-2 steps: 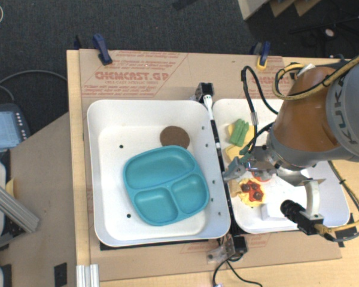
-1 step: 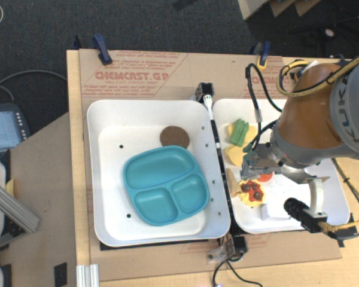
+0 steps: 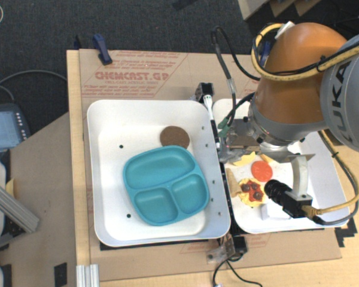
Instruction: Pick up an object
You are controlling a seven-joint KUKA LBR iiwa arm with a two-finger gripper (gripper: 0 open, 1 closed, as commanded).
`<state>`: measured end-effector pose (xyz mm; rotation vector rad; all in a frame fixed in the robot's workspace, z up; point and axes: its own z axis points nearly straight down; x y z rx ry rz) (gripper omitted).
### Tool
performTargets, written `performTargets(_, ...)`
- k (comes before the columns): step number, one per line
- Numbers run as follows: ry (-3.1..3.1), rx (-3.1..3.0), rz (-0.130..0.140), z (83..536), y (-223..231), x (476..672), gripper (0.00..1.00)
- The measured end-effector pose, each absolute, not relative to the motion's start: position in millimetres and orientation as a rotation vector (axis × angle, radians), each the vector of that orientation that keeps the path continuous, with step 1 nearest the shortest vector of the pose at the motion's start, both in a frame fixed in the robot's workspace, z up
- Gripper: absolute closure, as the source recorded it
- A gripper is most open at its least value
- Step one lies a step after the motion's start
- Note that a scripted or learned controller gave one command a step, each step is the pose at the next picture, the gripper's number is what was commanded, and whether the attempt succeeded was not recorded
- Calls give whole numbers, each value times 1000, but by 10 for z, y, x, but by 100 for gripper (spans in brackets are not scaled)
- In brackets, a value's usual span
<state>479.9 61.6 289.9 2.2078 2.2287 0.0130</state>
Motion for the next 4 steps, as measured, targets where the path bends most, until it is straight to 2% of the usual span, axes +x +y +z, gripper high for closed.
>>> performTargets(1, 2233, 2216, -4, 2524, 1429, 4782, 100)
performTargets(2, 2224, 2221, 0, 2647, 1388, 4793, 100)
performTargets(3, 2225, 2209, 26, 4027, 1754, 4802, 100)
performTargets(4, 2231, 2222, -22, 2500, 2178, 4762, 100)
